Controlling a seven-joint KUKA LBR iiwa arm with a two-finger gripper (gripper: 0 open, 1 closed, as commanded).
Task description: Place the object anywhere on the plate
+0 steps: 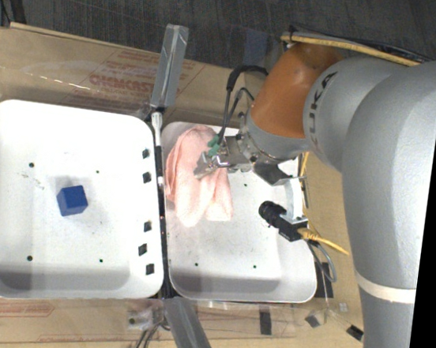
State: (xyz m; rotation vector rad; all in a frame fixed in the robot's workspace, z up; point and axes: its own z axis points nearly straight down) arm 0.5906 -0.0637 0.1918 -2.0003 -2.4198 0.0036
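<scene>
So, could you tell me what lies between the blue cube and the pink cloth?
Bare floor of the left bin, then the bins' adjoining rims, separate the blue cube from the pink cloth.

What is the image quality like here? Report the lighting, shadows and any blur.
Camera view: lighting is even and soft; the left bin looks bright, near washed out, with grey shading along its lower wall. The blue cube is sharp enough, casting hardly any shadow. The end effector over the pink cloth is small and slightly blurred. The arm looms large, close to the lens.
</scene>
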